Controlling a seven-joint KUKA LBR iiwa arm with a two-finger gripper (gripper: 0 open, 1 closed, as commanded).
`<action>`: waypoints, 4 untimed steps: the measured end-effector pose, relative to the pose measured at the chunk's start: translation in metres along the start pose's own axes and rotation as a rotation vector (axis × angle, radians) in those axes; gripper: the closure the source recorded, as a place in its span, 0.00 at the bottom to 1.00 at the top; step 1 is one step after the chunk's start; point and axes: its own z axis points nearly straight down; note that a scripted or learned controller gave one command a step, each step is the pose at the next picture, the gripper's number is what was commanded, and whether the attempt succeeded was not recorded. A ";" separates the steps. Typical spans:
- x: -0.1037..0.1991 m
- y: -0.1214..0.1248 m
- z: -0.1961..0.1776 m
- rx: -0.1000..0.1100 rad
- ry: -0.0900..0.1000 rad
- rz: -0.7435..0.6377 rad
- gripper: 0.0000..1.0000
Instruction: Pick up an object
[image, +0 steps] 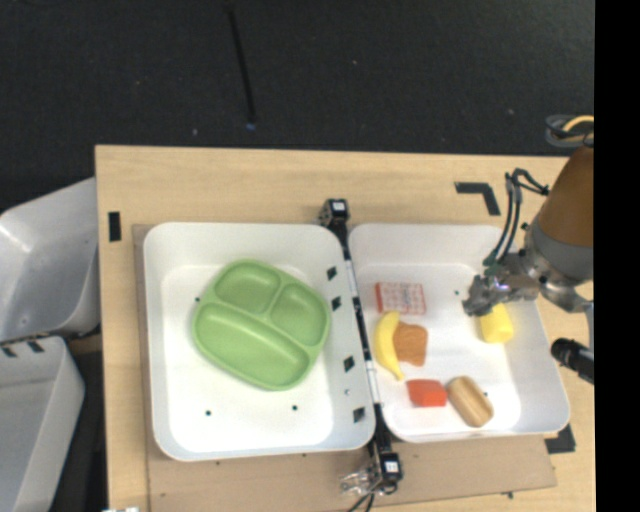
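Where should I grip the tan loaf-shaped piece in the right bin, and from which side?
Grip the tan loaf-shaped piece across its narrow middle, coming from above. It lies flat, slanted along its length, near the bin's front wall; the red block sits close on its left, so close across the short axis.

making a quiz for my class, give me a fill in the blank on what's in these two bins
1. The green divided plate lies in the ____ bin.
2. The banana touches the ____ edge of the orange piece.
3. The gripper is just above the ____ block in the right bin.
4. Beside the red block lies a ____ roll.

Missing words: left; left; yellow; brown
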 end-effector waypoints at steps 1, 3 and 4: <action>0.002 0.001 -0.064 -0.002 -0.001 -0.001 1.00; 0.112 -0.001 -0.059 0.005 0.003 -0.004 1.00; 0.161 0.000 -0.064 0.004 0.003 -0.004 1.00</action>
